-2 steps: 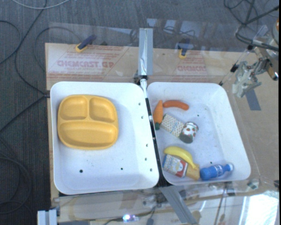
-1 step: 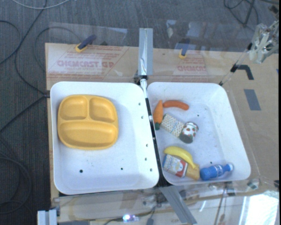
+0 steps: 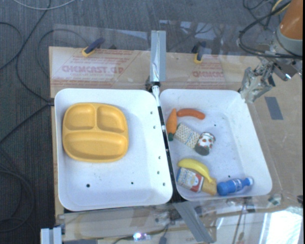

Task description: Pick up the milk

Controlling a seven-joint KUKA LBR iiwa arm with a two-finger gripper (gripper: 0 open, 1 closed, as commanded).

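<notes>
Pincer (image 3: 254,87) hangs off the right bin's (image 3: 244,136) far corner; spread or pressed together, cannot tell. Milk (image 3: 189,180) lies at the bin's near edge, touching the banana (image 3: 195,168), blue bottle (image 3: 235,185) just beside. Risk: crowding could let the banana foul the grasp or get lifted instead.
</notes>
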